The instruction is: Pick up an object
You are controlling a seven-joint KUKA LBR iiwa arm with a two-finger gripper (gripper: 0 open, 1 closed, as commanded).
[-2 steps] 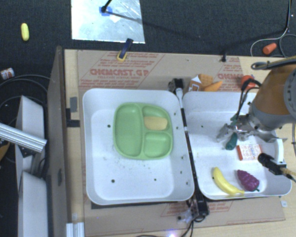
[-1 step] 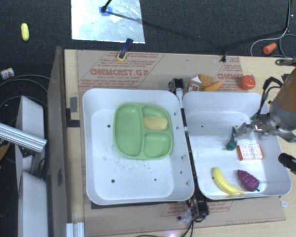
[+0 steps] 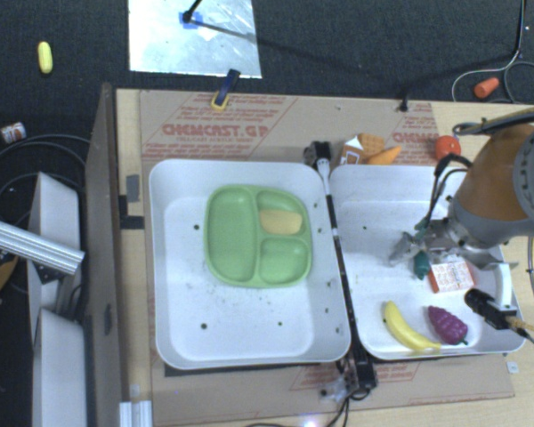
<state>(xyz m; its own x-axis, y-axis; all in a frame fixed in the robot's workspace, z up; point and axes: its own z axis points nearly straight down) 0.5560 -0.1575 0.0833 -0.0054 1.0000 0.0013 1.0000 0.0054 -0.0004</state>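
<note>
Two white bins are seen side by side on the table point(image 3: 205, 114). In the left bin point(image 3: 182, 327) one green divided plate point(image 3: 249, 238) lies, with one yellow block point(image 3: 280, 221) in its compartment at two o'clock. In the right bin point(image 3: 374, 238) four things are counted: one banana point(image 3: 408, 328) at six o'clock, one purple fruit point(image 3: 448, 325) just beside it toward three o'clock, one small red-and-white carton point(image 3: 450, 277) above the purple fruit, and one small dark green item point(image 3: 421, 263) touching the carton's nine o'clock side. The arm point(image 3: 503, 189) is seen at three o'clock, reaching into the right bin. The pincer point(image 3: 416, 247) is lowered close over the green item and the carton; whether it is released or clenched cannot be told, and nothing is clearly seen gripped. Beyond the bins, at twelve o'clock, one orange carrot-like piece point(image 3: 383, 156) and one orange ball point(image 3: 446, 146) are found on the table.
</note>
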